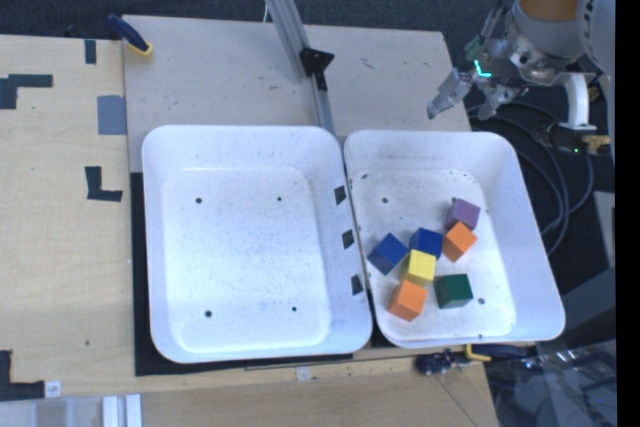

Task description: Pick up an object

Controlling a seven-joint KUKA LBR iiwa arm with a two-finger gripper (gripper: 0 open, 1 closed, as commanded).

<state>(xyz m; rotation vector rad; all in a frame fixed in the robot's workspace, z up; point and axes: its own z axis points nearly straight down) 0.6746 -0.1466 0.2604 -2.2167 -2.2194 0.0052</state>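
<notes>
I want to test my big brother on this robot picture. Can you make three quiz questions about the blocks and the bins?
1. True or false: the blocks lie in the left bin.
2. How many orange blocks are there? A) one B) two C) three
3. Which colour block lies nearest the gripper?

Key:
1. False; all seven lie in the right bin.
2. B: one orange block beside the purple block, another orange block at the front.
3. Purple.

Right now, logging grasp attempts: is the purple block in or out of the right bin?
In: the purple block rests inside the right bin.
</notes>
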